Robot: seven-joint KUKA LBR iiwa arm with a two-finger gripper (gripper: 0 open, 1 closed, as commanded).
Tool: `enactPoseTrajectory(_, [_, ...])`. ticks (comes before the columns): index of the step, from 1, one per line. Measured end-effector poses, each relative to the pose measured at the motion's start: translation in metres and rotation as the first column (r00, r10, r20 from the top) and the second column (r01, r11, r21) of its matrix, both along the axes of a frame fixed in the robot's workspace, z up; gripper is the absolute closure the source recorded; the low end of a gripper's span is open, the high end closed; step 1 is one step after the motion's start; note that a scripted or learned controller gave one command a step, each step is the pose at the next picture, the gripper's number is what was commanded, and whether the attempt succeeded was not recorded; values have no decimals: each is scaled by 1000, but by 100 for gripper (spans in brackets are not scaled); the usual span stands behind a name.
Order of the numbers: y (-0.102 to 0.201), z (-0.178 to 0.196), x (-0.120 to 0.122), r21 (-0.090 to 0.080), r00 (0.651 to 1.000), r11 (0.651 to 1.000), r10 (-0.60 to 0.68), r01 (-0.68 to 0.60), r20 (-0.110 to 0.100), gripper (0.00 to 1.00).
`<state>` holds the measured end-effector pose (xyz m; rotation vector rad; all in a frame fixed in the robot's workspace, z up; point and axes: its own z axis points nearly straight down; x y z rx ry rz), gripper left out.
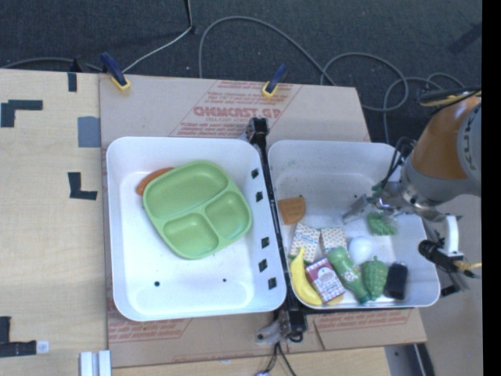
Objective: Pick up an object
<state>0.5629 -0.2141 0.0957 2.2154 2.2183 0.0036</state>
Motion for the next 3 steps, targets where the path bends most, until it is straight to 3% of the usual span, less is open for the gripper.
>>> enactPoseTrajectory(1, [110,-4,25,-2,1000,1000,2,-2,13,0])
enactPoseTrajectory(2, [107,7,26,-6,1000,1000,1,-1,17,100])
enactPoseTrajectory(3, [101,32,-5,4,1000,1000,0,0,-9,100])
